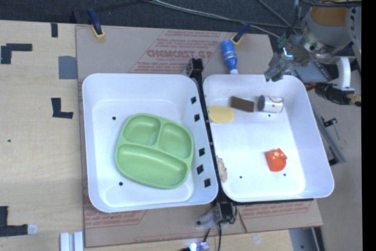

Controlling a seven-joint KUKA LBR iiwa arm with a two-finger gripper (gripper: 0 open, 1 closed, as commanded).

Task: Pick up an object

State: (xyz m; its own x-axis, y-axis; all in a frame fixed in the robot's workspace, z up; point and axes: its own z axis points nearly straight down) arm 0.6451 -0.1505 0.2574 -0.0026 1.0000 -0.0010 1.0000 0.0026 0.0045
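Gripper (pixel 275 72) over right bin's (pixel 305 144) far rim — nothing held

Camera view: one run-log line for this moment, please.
gripper: above right bin far rim | holding: nothing seen | left bin: green plate

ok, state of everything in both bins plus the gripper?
green divided plate: right side up, flat in left bin
yellow disc: flat, right bin
brown block: lying flat
white can: on its side
orange object: resting alone
gripper: above the bin's far rim
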